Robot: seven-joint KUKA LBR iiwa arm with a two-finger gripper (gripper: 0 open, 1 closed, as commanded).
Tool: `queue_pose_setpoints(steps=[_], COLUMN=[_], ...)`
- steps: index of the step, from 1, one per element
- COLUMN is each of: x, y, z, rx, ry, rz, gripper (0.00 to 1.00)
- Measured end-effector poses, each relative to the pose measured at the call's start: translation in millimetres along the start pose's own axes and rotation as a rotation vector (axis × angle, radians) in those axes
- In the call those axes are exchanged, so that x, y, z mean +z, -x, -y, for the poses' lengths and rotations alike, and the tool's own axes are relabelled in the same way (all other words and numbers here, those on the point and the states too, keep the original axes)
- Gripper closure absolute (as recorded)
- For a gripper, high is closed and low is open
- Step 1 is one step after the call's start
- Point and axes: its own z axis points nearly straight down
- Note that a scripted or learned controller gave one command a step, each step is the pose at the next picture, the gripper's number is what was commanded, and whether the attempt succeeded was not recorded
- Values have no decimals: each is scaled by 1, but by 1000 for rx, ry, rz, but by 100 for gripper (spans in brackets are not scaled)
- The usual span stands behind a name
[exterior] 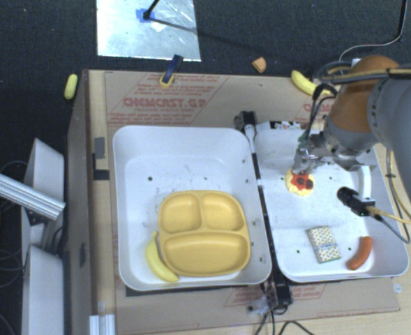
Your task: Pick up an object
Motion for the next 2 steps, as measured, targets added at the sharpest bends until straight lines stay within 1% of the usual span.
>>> queue_pose_setpoints(steps=[1, 2], x=[0, 14], y=[0, -3], z=[0, 3], rx=[0, 1], ry=[-1, -10], rz=[0, -1], gripper=[0, 0])
